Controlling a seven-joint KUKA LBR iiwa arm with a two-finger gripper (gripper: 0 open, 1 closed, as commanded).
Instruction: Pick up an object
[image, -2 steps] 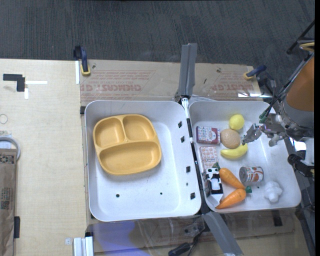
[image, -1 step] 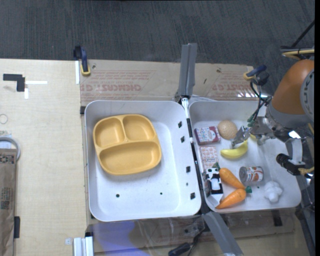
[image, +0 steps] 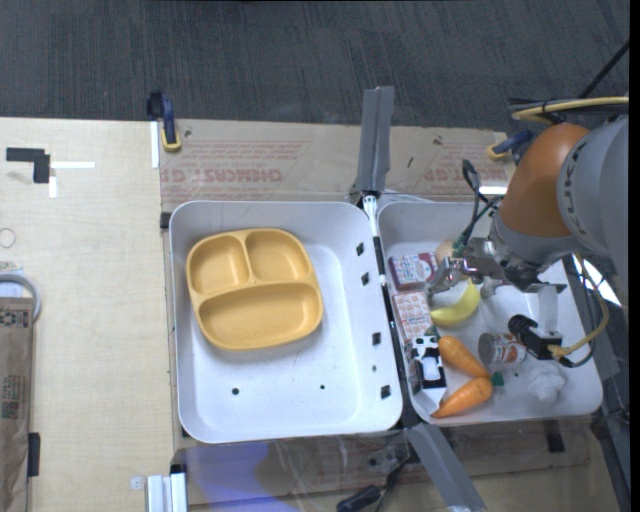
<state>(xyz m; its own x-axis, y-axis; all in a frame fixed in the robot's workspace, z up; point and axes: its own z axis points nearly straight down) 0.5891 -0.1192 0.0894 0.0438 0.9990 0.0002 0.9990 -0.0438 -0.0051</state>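
The arm leans in from the right over the right-hand bin (image: 575, 395), its orange-banded wrist tipped so the pincer (image: 455, 272) comes down at a slant, which looks chosen to reach the clutter packed against the divider. The pincer sits right at the upper end of the banana (image: 456, 307), seemingly touching it; whether it is open or clamped I cannot tell from here, and nothing is plainly held. The banana, my guess for the target, lies flat near the bin's middle, curved, pale yellow, smooth. Around it are a red-labelled packet (image: 407, 268), two carrots (image: 464, 354), a small can (image: 498, 349) and a black-and-white item (image: 429, 360). The left bin (image: 200, 400) carries a yellow divided plate (image: 254, 288), well apart from all this.
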